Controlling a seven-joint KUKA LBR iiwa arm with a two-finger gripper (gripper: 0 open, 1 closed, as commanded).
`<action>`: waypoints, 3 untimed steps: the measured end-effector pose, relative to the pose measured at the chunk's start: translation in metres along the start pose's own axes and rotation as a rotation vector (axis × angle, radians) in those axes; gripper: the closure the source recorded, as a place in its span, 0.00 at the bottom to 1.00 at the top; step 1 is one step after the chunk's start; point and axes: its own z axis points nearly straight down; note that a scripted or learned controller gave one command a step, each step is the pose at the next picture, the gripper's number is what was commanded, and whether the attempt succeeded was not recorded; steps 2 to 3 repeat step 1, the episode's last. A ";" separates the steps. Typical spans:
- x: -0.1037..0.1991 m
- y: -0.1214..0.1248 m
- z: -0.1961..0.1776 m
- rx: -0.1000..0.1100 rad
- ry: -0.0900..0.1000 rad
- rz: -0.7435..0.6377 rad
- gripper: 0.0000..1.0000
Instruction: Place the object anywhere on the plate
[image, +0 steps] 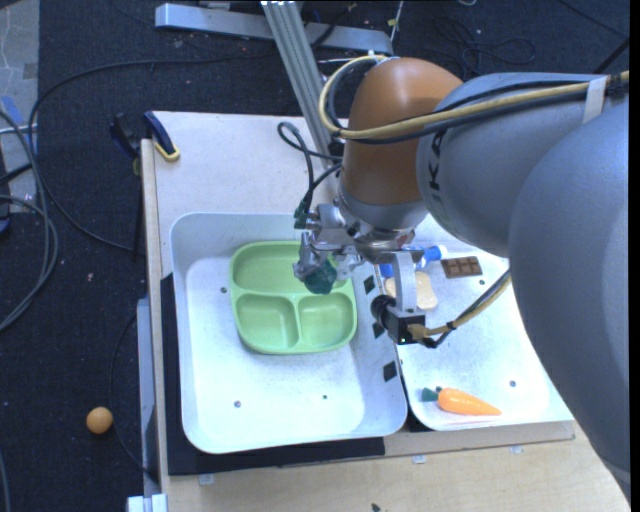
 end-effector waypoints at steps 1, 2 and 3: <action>-0.002 0.001 0.000 -0.002 -0.001 0.004 0.00; -0.002 0.001 0.000 -0.002 -0.001 0.004 0.00; -0.002 0.001 0.000 -0.002 -0.001 0.004 0.00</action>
